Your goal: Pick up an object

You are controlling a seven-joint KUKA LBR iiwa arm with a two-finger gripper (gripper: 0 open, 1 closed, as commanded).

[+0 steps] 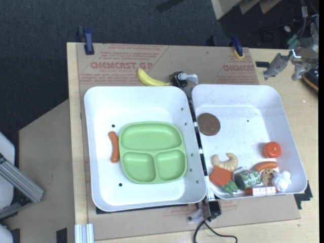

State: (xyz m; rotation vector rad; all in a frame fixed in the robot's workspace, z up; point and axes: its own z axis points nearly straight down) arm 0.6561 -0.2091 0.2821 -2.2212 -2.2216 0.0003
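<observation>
Camera view: green divided tray [152, 151] centred in left bin [96, 115]; sausage [114, 146] just left of tray; right of tray, toy foods heaped in right bin's [283, 115] near corner, croissant [225, 161] topmost. Claw [283, 65] parked beyond that bin, opening indeterminate; nothing picked

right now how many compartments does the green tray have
3. The green tray sits in the left bin: one long compartment across its far side, and two smaller ones on the near side, left and right.
</observation>
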